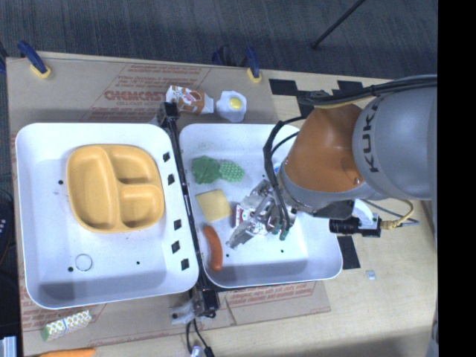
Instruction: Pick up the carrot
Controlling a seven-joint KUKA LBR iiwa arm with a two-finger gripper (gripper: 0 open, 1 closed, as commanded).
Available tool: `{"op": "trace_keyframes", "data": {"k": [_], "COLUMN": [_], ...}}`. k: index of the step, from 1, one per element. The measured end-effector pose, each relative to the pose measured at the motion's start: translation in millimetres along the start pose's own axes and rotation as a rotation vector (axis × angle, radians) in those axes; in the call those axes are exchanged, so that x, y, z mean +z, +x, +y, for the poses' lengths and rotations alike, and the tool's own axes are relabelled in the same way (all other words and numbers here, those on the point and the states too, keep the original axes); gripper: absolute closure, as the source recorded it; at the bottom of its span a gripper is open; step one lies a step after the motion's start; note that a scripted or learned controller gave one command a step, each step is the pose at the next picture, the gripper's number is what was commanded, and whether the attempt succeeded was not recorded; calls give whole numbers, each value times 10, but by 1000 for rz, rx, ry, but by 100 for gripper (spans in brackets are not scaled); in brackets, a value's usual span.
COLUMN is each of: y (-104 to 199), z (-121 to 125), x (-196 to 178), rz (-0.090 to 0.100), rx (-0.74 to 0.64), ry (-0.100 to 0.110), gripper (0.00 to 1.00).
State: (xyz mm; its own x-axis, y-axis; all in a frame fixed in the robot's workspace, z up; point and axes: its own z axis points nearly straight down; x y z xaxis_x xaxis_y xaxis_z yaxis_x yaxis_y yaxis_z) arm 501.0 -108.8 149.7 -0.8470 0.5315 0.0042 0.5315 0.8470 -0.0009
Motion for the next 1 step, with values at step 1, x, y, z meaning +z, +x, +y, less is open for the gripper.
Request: {"op": "trace_keyframes", "data": {"k": [1], "y": [313], "z": [650], "x": [-420], "rz": [-3], "rx": [111], "ry": [-1], "gripper": [0]}}
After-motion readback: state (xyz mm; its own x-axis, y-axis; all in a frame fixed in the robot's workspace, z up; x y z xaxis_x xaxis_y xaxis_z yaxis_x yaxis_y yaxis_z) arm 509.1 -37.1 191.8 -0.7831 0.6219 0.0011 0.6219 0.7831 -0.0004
